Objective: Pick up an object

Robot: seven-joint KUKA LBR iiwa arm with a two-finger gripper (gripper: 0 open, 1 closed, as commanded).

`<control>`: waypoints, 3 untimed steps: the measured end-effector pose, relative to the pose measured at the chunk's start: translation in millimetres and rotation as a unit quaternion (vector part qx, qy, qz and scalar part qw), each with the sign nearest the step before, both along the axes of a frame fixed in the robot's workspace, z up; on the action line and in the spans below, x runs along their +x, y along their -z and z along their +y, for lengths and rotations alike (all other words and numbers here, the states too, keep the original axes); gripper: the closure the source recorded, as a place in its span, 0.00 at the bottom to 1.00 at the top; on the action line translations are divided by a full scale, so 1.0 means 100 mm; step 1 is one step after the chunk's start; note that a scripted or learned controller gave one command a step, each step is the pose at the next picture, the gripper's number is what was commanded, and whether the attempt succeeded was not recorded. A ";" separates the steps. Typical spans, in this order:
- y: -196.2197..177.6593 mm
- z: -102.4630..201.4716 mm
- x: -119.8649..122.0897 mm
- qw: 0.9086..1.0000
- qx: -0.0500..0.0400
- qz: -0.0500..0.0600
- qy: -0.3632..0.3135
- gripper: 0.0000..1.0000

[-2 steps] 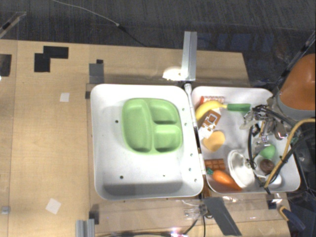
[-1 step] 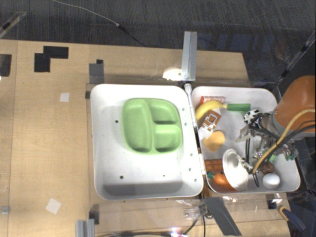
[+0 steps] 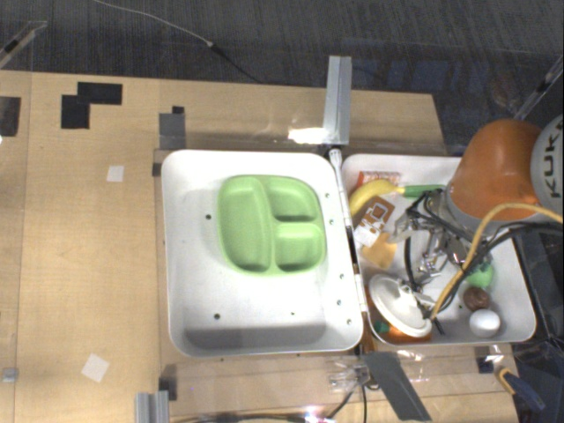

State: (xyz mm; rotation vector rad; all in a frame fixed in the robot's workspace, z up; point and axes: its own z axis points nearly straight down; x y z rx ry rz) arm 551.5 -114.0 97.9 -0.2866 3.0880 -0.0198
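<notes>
**Camera view: arm down in the crowded right bin**

Camera view from above gives me two white bins side by side on the wooden counter (image 3: 79,263). My arm (image 3: 498,170) comes in from the right, its orange band over the right bin (image 3: 520,320), and the gripper (image 3: 427,258) sits low among the clutter there, wrapped in cables. I cannot tell whether it is open or closed; wires and the wrist hide that part.

Around it I see a banana (image 3: 370,194) near the bin's upper left corner, a small brown-and-white packet (image 3: 374,217) just below it, a yellowish block (image 3: 381,252) under that, and a white dish (image 3: 397,302) near the front edge. A green piece (image 3: 481,276), a dark ball (image 3: 477,299) and a white ball (image 3: 485,322) lie toward the front right.

The left bin (image 3: 189,307) holds a green divided tray (image 3: 269,223), well apart from the gripper.
</notes>
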 end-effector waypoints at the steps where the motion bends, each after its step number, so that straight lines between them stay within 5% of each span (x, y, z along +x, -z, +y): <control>1: -0.12 0.00 0.02 1.000 -0.001 -0.004 -0.002 1.00; 2: -0.70 -0.51 0.36 0.986 -0.001 0.014 -0.166 1.00; 3: -0.03 -0.20 0.03 0.961 -0.005 0.012 -0.275 1.00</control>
